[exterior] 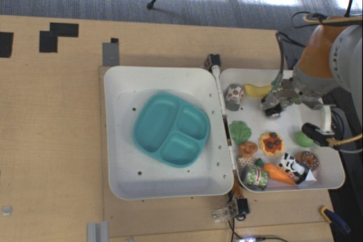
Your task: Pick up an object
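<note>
My gripper (273, 107) hangs low over the back of the right bin (332, 175), just right of a yellow banana (257, 89). A small can with a patterned label (233, 96) lies left of the banana. Further forward in the same bin are a green broccoli piece (240, 131), a small brown pastry (248, 149), a round tart with red topping (271, 143) and a green lime-like ball (304, 138). At the bin's front lie a green-labelled can (256, 177), an orange carrot (278, 173), a black-and-white item (292, 166) and a chocolate donut (307, 159).
The left bin (122, 178) holds a teal divided plate (172, 128). The grey arm with its orange band (317, 51) comes in from the right above the right bin's back corner. A black cable and connector (315, 134) hang beside the lime-like ball.
</note>
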{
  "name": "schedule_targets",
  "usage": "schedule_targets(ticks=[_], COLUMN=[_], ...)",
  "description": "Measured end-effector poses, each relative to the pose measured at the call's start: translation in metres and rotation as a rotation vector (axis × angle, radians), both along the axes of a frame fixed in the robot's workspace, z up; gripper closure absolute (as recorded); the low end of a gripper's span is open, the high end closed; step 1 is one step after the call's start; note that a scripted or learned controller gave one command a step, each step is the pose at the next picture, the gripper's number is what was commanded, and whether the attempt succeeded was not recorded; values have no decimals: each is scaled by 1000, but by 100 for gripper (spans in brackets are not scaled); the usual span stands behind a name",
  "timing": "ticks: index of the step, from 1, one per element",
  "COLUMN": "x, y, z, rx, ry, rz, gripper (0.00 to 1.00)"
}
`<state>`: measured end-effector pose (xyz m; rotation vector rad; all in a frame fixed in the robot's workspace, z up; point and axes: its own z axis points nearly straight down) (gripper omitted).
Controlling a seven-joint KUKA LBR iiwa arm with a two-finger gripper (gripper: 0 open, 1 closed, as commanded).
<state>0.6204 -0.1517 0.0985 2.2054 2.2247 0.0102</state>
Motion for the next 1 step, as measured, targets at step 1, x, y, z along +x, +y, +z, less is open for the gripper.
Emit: schedule_targets(ticks=[1], x=[50], y=[36], z=[112], rx=[1], ry=[4], rz=[-1], gripper=[100])
